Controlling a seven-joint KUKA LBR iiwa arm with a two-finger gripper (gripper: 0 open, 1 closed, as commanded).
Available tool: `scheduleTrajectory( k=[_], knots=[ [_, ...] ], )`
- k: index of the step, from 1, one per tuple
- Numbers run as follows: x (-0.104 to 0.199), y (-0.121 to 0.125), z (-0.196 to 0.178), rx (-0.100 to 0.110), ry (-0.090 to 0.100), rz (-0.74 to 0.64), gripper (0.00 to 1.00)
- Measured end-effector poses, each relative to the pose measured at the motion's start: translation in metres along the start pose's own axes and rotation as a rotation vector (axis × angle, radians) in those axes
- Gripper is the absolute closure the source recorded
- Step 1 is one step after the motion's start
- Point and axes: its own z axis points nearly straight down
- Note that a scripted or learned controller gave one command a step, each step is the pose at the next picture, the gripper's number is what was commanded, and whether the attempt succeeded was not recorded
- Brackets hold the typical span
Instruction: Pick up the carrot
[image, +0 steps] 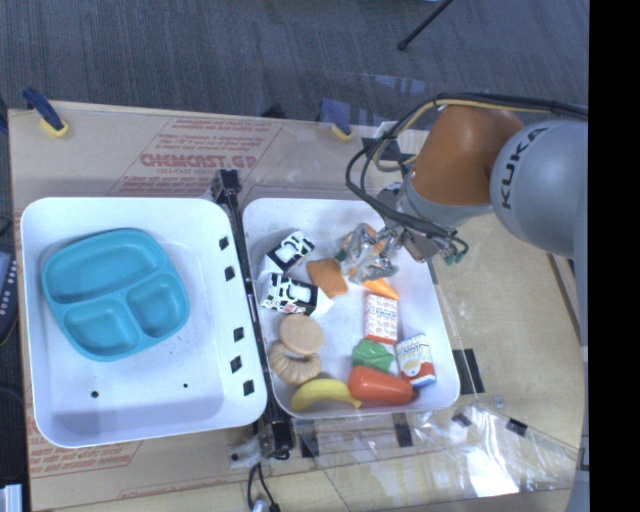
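Orange-red plastic by the look of it, the toy carrot (381, 386) with its green top (372, 354) lies at about five o'clock in the right bin (449, 372), just beside a banana (322, 394) and a small carton (416, 360); it is likely light, rigid and slick, so a pinch across its thick middle seems safest. At the bin's one o'clock corner hangs the gripper (377, 252); whether it is clenched or released cannot be told.

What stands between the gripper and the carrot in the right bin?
The gripper is at the bin's far end and the carrot at its near edge. Between them lie the orange-capped bottle and a green toy touching the carrot.
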Motion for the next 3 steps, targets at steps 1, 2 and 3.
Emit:
scheduleTrajectory(
  k=[1, 2, 3],
  knots=[
    [0.0, 0.0, 0.0, -0.001, 0.0, 0.0, 0.0],
    [0.02, 0.05, 0.026, -0.014, 0.018, 0.019, 0.0],
    [0.016, 0.05, 0.015, -0.013, 0.014, 0.012, 1.0]
  ],
)
